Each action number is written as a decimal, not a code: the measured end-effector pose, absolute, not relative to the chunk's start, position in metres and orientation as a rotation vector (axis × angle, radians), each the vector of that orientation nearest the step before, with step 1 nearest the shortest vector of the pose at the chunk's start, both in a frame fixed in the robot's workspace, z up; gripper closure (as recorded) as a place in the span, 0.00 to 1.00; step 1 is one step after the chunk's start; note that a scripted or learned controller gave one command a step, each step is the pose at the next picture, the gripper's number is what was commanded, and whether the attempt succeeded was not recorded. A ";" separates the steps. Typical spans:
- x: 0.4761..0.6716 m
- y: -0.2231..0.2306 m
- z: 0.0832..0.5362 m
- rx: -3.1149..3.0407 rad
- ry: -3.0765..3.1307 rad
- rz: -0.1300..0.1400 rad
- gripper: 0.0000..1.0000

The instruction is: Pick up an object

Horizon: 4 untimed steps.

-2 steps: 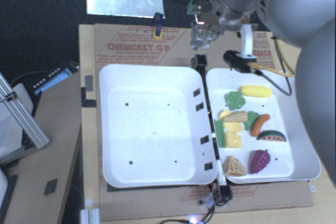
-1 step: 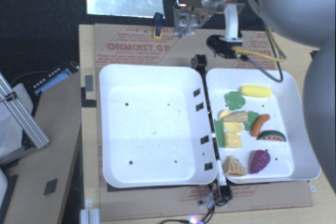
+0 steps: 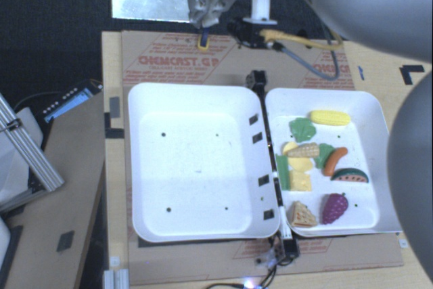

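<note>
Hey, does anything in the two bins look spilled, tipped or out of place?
Nothing stands out. The plastic toy foods, among them a yellow corn cob and purple grape bunch, all lie inside the right white bin, none spilled over its rim.

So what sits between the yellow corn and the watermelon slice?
Camera view: the orange sausage lies between the yellow corn and the watermelon slice.

Red "CHEMCAST GP" printed on the brown board point(image 3: 177, 59).
</note>
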State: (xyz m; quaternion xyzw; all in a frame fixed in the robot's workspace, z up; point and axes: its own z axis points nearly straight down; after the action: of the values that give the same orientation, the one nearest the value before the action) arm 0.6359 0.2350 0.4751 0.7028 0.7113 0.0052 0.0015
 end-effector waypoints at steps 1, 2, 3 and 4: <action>0.653 0.234 0.399 2.219 2.224 -0.003 1.00; 0.650 0.235 0.521 2.210 2.225 0.018 1.00; 0.664 0.234 0.432 2.221 2.224 -0.005 1.00; 0.669 0.234 0.465 2.215 2.224 0.006 1.00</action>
State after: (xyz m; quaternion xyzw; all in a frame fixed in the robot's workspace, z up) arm 0.6686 0.2345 0.4648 0.7056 0.7086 0.0020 0.0011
